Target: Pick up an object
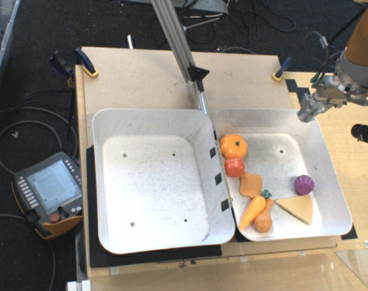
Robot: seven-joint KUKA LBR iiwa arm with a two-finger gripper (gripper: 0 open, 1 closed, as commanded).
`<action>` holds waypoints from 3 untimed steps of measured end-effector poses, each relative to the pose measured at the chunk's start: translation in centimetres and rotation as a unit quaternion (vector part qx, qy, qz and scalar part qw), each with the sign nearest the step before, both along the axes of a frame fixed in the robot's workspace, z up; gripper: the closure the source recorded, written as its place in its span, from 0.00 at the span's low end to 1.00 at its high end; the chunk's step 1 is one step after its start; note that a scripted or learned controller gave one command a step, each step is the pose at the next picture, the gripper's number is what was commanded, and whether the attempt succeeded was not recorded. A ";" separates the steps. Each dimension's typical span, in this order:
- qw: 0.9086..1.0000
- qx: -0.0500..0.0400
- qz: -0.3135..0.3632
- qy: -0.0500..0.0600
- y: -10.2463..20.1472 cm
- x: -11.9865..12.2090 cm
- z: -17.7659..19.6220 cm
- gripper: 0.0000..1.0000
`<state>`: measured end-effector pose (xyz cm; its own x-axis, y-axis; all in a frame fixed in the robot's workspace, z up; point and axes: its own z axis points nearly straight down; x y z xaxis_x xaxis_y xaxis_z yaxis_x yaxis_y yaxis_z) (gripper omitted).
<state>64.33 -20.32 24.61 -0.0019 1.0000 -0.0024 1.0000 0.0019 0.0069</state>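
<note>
The right bin (320,137) holds several toy foods. An orange pumpkin (233,145) sits near the bin's left wall, with a red block (234,167) just below it. Further down lie a tan-orange flat piece (251,185), a carrot (253,210), a small orange ball (263,223), a yellow cheese wedge (297,209) and a purple ball (303,185). My gripper (307,111) hangs over the far right corner of this bin, well away from all the objects. Nothing shows between its fingers.
The left bin (105,132) stands beside the right one. A slanted metal pole (174,32) reaches down to the gap between the bins. Clamps (88,65) sit at the bench's back corners. A teach pendant (49,190) lies on the floor at left.
</note>
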 end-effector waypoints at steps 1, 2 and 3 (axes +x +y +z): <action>1.000 0.000 0.000 0.001 0.0 0.1 3.7 1.00; 1.000 0.002 0.003 0.004 4.5 0.1 3.4 1.00; 1.000 0.002 0.003 0.005 9.4 -1.3 2.0 1.00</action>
<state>63.03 -10.93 26.60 -0.0075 1.0000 0.0016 1.0000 0.0075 -0.0024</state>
